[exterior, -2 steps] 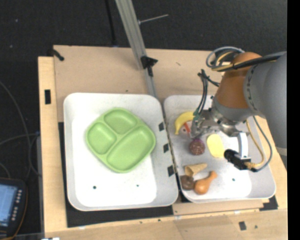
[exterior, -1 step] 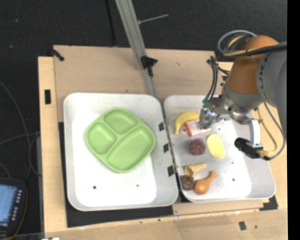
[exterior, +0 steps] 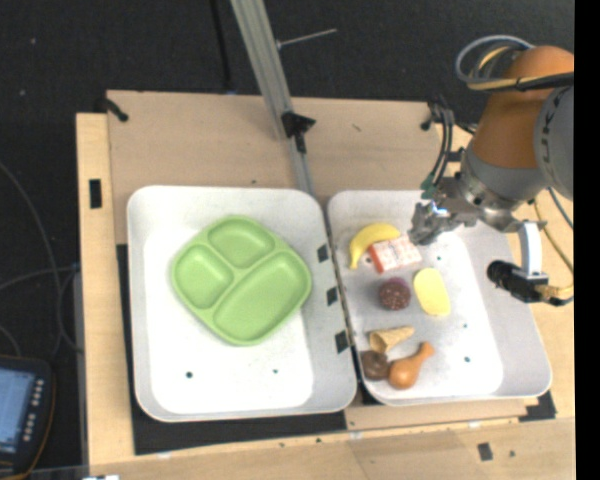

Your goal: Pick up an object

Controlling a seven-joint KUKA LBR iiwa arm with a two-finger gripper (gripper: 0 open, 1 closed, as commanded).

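Note:
The right bin holds a yellow banana, a red and white carton, a dark red ball, a pale yellow oval piece, an ice cream cone, a small brown piece and an orange drumstick. My gripper hangs over the bin's upper middle, just right of and above the carton. From this angle the state of its tip is unclear, and nothing is visibly held.
The left bin holds a green divided plate. A metal pole slants up from between the bins at the back. The bins' shared edge carries small black clips.

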